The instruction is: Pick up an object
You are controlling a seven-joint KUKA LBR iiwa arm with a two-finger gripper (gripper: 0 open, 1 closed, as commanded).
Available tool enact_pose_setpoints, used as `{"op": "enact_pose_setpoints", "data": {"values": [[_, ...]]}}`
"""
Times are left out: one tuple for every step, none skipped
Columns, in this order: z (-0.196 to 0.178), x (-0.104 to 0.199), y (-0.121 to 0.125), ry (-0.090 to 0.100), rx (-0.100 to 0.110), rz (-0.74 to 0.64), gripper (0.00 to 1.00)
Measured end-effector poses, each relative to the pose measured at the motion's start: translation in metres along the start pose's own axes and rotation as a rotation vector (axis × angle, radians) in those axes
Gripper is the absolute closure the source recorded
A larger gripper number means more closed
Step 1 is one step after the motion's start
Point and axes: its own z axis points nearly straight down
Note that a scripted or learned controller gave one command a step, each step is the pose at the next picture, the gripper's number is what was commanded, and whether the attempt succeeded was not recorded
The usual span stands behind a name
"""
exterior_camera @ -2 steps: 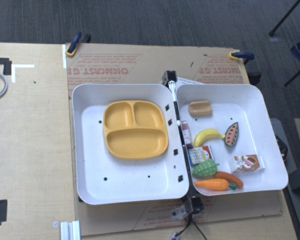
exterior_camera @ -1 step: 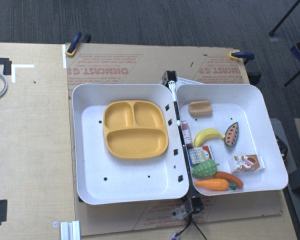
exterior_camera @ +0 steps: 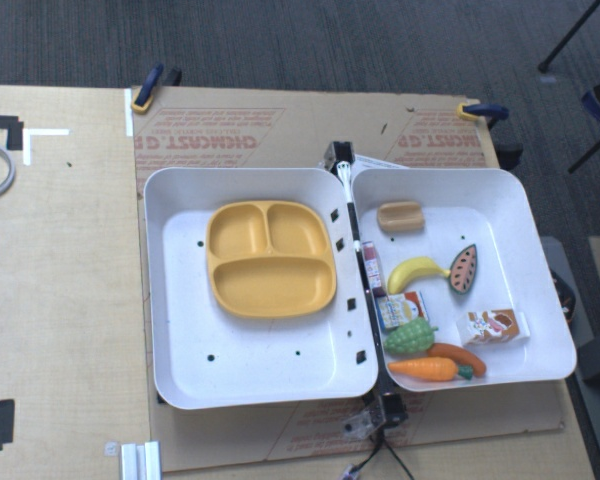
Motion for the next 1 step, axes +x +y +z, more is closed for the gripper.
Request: {"op": "enact_pose_setpoints", "data": {"values": [[0.0906, -0.0031, -0.0142, 0.009, 0.019, 0.362, 0.0]]}}
